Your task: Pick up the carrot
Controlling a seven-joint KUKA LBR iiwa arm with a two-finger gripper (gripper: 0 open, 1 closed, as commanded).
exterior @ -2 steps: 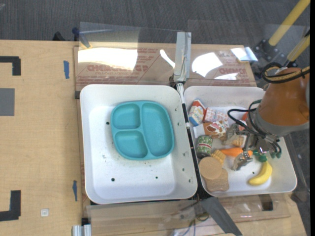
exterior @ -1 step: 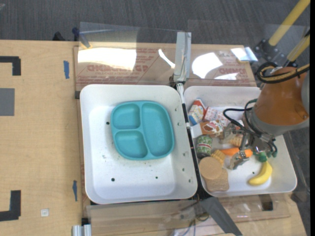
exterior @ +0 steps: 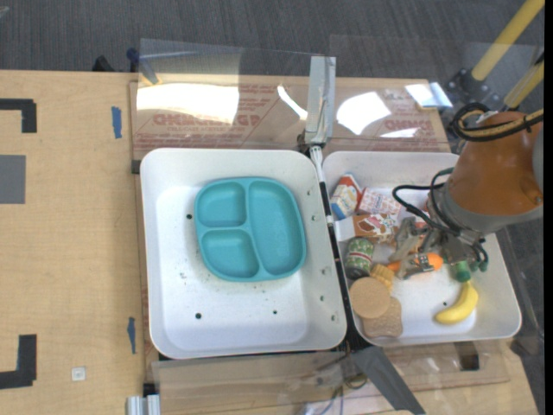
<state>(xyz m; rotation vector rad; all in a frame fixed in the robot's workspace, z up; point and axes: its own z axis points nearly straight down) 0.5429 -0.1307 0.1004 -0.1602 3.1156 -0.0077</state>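
Camera view: fixed overhead, slanted, both bins on the desk.
Left bin: white, shallow; holds a teal divided plate with three compartments, lying flat near the bin's middle.
Right bin: white, shallow; cluttered with toy food.
Arm: enters from the right, orange band above the wrist, reaching down into the right bin.
Gripper: low among the clutter in the middle of the right bin; fingers look metallic and blur into the items around them, cannot tell how far apart they stand or whether anything sits between them.
Carrot: orange, lying in the right bin just beside or under the gripper tips; contact cannot be judged.
Banana: yellow, near the front right corner of the right bin, apart from the gripper.
Round tan disc: front left of the right bin, near the divider.
Green item: just above the disc.
Small cartons: red and white, at the back of the right bin.
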